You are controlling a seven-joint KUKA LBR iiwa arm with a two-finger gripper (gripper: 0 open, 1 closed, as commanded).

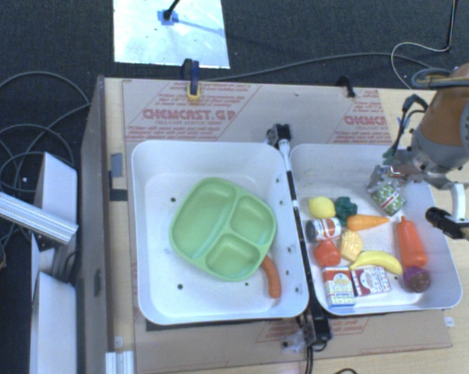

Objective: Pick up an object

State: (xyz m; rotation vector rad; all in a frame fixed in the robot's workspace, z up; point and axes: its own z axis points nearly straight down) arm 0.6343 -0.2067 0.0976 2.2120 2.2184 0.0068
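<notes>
My gripper (384, 179) hangs over the far right part of the right bin (453, 291), under the grey wrist with its orange band. Directly below it lies a small speckled green, red and white packet (389, 199); whether the gripper touches it is unclear. Toy food crowds the same bin: a lemon (322, 206), a broccoli piece (345, 207), a carrot (367, 222), a can (326, 229), corn (350, 245), a banana (377, 260), an orange-red bottle (410, 242), a purple ball (416, 279) and two small cartons (340, 287).
The left bin (153, 170) holds a green divided plate (223, 228) and a sausage (272, 277) by its right wall. A black clamp (280, 135) sits where the bins meet at the back. Cables trail across the floor on the left.
</notes>
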